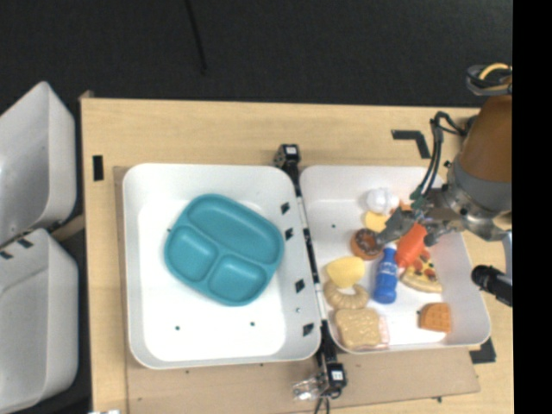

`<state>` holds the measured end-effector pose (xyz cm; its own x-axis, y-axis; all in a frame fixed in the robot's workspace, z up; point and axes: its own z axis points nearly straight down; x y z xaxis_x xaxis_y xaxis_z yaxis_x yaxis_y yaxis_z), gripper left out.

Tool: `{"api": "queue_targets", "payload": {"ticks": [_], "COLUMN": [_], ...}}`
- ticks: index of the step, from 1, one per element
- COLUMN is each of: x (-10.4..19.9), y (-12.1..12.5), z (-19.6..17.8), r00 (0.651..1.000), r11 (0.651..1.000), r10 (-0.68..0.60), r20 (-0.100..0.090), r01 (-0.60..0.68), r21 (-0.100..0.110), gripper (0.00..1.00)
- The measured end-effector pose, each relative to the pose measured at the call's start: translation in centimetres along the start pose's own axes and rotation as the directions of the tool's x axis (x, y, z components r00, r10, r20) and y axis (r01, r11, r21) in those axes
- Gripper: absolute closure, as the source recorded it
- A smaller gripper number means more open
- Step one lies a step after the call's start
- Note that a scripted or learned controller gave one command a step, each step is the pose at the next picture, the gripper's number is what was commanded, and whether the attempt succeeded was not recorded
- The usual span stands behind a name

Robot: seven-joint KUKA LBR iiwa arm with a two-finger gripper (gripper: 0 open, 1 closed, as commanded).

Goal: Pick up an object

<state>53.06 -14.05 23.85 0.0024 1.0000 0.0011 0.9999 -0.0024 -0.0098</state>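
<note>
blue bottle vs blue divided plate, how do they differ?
Bin: the blue bottle lies in the right bin among toy foods; the blue divided plate sits alone in the left bin.
Size: the plate is far larger than the bottle.
Shape: the plate is flat, with three compartments; the bottle is narrow, with a white cap.
Colour: the plate is teal, the bottle a deeper blue.
Both rest untouched, apart from the claw.

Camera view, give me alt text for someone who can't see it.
The arm's tool hangs low over toy food in the right bin, by an orange carrot and a blue bottle. A teal divided plate lies in the left bin.
</note>
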Motion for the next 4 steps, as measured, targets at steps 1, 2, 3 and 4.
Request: {"api": "queue_targets", "payload": {"ticks": [1,2,3,4], "x": [0.0,-0.8,-0.6,-0.7], "y": [0.2,-0.1,-1.1,-1.1], "z": [-0.5,5.5,10.6,14.0], "r00": [1.000,1.000,1.000,1.000], "r11": [1.000,1.000,1.000,1.000], "r10": [-0.002,-0.002,-0.001,0.000], "r20": [0.002,0.001,0.001,0.002], "r01": [0.002,0.002,0.001,0.000], "r21": [-0.010,-0.005,-0.005,-0.007], "gripper": [0.00,0.00,0.00,0.00]}}
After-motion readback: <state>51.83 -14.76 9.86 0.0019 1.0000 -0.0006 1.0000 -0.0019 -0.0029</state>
